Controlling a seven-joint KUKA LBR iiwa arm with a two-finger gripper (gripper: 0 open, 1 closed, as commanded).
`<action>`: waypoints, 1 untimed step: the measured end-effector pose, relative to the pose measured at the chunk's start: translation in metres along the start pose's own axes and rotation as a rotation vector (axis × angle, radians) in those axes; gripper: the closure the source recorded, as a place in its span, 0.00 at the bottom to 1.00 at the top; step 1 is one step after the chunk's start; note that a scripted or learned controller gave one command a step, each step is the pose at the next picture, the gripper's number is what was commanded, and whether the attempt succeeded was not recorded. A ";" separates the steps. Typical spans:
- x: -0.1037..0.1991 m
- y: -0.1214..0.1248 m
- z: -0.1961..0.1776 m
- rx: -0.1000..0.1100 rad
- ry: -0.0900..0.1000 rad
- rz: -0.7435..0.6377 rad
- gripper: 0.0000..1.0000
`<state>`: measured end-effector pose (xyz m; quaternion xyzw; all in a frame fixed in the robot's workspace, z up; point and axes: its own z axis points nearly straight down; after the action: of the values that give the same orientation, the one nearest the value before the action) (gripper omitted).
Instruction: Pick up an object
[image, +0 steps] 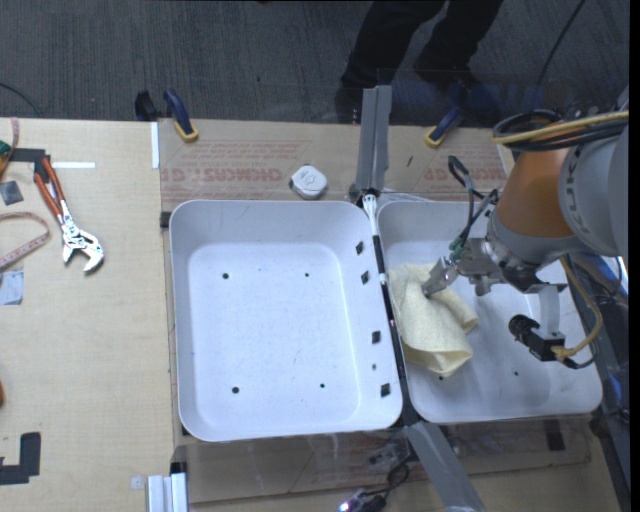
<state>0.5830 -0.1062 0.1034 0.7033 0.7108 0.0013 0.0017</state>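
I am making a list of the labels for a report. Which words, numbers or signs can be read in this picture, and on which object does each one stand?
Red print on the brown board behind the bins: it appears upside down and too faint to read with certainty.
Round white object on that board: it bears a mark too small to read.
No other text is legible.

There is one camera. It sits up high over the bench (90, 400) and looks down at a slant, so the far side of the bench is at the top of the picture and the near side is at the bottom. It is far enough away to fit both white bins, the left bin (185, 330) and the right bin (500, 400), side by side in the middle. The dark floor (200, 50) beyond the bench shows along the top. The arm (560, 200) comes in from the right side of the picture.
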 end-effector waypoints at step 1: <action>-0.007 -0.035 0.010 0.002 0.000 -0.066 0.00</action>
<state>0.5478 -0.1135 0.0936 0.6794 0.7337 0.0007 0.0010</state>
